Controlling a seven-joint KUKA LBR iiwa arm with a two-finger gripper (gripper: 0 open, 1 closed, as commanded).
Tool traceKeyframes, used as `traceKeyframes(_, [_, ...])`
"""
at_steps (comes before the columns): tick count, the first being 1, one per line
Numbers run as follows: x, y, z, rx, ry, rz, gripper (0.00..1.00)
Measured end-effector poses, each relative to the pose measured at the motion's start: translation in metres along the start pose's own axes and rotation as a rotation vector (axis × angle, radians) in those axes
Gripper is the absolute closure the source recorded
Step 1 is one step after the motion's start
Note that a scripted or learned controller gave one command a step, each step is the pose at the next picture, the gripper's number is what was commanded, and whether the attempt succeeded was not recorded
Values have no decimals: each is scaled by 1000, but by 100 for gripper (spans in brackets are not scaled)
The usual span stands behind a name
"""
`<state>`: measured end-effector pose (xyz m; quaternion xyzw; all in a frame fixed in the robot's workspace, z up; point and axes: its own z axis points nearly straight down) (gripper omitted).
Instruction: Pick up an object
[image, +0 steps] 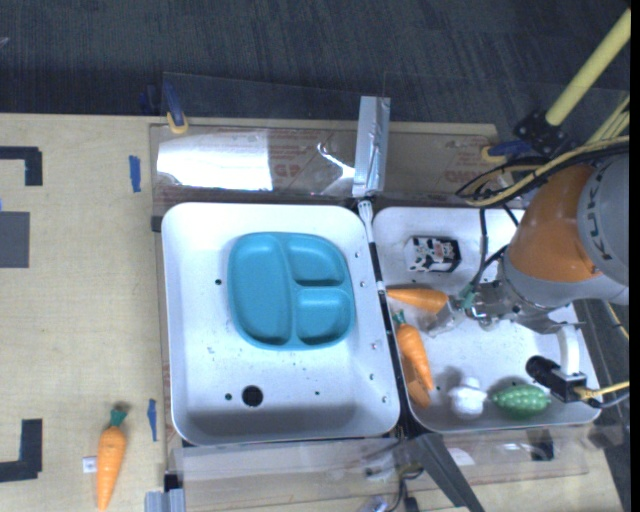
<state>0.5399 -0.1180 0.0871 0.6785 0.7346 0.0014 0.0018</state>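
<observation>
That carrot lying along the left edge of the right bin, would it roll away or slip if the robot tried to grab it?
The carrot is long, rounded and tapered, so a nudge would probably roll it in a curve. It looks like smooth toy plastic, so likely stiff and a bit slippery. It lies against the right bin's wall, which may block a roll that way.

A blue tray (290, 288) with three sections lies flat in the middle of the left white bin (190, 330). A toy carrot (109, 456) lies on the wooden surface (70, 300) near its front left corner, apart from the bins.
</observation>
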Motion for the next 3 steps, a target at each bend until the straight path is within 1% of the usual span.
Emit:
traceKeyframes(1, [12, 64, 1, 0, 0, -17, 0])
traceKeyframes(2, [11, 66, -10, -4, -1, -18, 100])
traceKeyframes(3, [87, 85, -114, -8, 2, -123, 100])
